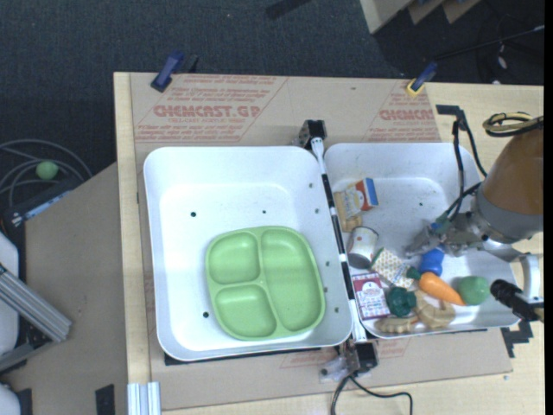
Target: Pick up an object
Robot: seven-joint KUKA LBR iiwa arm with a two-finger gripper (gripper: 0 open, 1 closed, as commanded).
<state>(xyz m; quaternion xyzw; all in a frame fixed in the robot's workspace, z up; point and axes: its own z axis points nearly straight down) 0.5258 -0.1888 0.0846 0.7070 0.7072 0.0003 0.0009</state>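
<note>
Two white bins side by side on the bench. Left bin (173,232) holds a green divided plate (264,281), lying flat toward its front edge. Right bin (406,167) carries the clutter, mostly along its front edge: orange carrot (440,288), green round object (473,290), dark teal object (400,301), red-and-white packet (369,298) at the front-left corner, tan pieces (423,320) against the front rim, small metal can (362,245) near the left wall, boxed snack packet (355,200) toward the back-left. Arm comes in over the right edge; gripper (436,242) sits low above the pile, just beside a blue object (430,260) — touching or not, cannot tell. Gripper state cannot be told — fingertips are lost in the clutter.
</note>
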